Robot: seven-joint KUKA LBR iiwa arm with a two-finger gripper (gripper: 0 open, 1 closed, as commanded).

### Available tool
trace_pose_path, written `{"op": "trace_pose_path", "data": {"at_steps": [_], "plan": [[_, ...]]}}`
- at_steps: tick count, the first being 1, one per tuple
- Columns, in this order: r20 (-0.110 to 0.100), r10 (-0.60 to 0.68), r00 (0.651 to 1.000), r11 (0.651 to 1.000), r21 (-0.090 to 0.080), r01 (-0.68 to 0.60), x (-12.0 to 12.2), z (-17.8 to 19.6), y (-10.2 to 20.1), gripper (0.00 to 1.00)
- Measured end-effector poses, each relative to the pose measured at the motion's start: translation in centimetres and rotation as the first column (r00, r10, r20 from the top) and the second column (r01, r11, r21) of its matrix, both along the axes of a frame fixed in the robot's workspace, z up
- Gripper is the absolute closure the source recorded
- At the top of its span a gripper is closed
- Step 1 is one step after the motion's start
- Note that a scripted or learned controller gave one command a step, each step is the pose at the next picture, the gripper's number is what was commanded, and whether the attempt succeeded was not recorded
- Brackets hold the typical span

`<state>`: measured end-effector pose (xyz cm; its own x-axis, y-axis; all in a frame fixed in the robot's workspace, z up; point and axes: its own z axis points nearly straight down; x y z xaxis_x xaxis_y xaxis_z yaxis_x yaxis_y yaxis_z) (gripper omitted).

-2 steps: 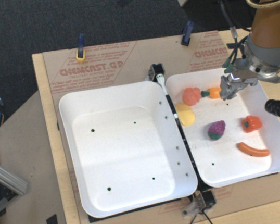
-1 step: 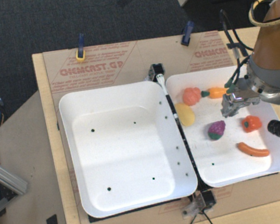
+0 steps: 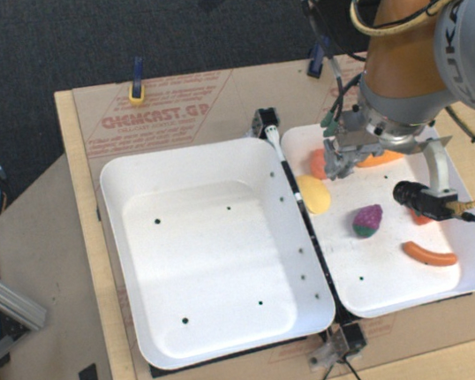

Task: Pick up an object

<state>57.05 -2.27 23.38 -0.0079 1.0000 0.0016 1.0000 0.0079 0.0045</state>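
Observation:
My gripper point(image 3: 337, 166) hangs low over the back left part of the right bin point(image 3: 396, 289). It sits just right of an orange piece point(image 3: 317, 163) and above a pale yellow lemon-like object point(image 3: 314, 193) by the bin's left wall. A purple and green toy point(image 3: 367, 220) lies mid-bin. An orange sausage-shaped object point(image 3: 430, 253) lies toward the front right. A flat orange object point(image 3: 380, 157) shows partly behind the wrist. A small red piece point(image 3: 421, 217) peeks from under a black part of the arm.
The left bin point(image 3: 203, 253) holds only small dark dots on its floor. A black camera-like module point(image 3: 422, 198) juts from the arm over the right bin. Clamps stand at the cardboard's back edge point(image 3: 137, 82).

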Motion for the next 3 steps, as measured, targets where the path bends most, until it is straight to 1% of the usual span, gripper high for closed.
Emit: {"op": "trace_pose_path", "data": {"at_steps": [1, 2, 3], "plan": [[0.009, 0.003, 1.0, 1.0, 0.003, -0.003, -2.7, 11.0, 7.6, 1.0], [-0.014, -0.014, 1.0, 1.0, -0.004, 0.014, -5.5, 3.2, 2.5, 1.0], [0.008, -0.011, 1.0, 1.0, -0.005, 0.011, -0.2, 10.9, -0.6, 1.0]]}}
